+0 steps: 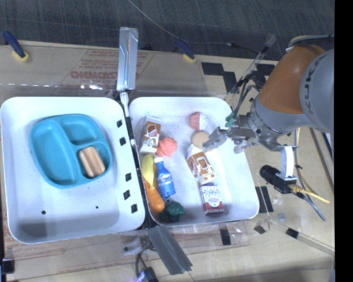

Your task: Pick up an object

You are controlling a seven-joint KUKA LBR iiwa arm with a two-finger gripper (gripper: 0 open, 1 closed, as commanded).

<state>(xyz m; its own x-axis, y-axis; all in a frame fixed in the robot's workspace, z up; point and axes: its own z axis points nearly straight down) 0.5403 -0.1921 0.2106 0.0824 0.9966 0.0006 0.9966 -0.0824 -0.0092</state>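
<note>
Toy groceries crowd the right-hand bin (238, 157): three small cartons (201, 166) lying flat, a pink ball (167, 147), a round tan piece (199, 138) and a pink-and-white one (197, 121). Along its left wall lie a banana (147, 168), a blue bottle (165, 181), an orange piece (155, 201) and a dark green one (173, 210).

The right bin (238, 157) is crowded along its left wall, where a banana (147, 168), blue bottle (164, 181) and carrot (155, 200) lie packed together. Two cartons (207, 181) fill its middle, leaving bare floor along the right wall and upper left. The left bin (59, 207) has open floor below the blue plate (53, 151).
</note>
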